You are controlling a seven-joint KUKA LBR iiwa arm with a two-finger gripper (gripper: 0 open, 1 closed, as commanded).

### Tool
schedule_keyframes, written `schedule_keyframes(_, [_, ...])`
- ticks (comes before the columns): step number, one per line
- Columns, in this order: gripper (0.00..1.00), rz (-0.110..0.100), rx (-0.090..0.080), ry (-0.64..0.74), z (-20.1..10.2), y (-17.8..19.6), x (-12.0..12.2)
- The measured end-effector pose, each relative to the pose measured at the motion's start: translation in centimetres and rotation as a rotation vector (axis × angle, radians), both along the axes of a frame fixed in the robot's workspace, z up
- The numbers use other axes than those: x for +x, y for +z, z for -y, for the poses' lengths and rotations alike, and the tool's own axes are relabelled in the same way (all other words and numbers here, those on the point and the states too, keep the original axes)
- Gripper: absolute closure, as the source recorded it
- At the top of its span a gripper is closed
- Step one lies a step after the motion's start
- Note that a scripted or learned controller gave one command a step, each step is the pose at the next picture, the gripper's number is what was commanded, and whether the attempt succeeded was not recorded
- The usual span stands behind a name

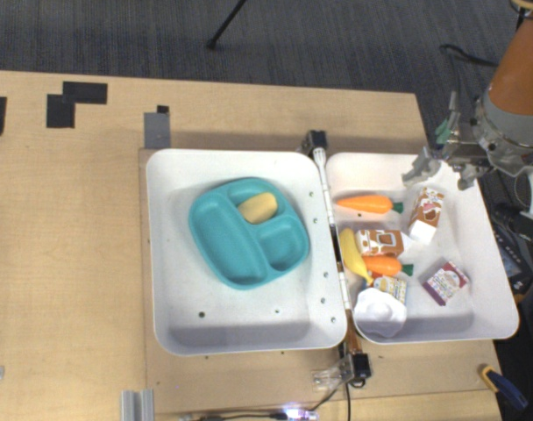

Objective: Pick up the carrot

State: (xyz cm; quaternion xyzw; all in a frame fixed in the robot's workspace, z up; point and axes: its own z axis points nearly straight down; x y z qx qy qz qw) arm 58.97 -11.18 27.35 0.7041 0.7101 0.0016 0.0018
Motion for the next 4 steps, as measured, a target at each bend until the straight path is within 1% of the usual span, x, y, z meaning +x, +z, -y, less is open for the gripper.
schedule_keyframes(1, [0.00,-0.009,0.003,0.100,-7.9,-9.3,4.1])
schedule_keyframes(2, [0.00,0.004,-0.003,0.232,-1.1,-18.6,4.2])
schedule_keyframes(3, [1.00,0.008,-0.003,0.235,-1.4,-17.4,4.4])
schedule_keyframes(4, [1.00,0.006,0.002,0.109,-6.8,-8.4,-1.8])
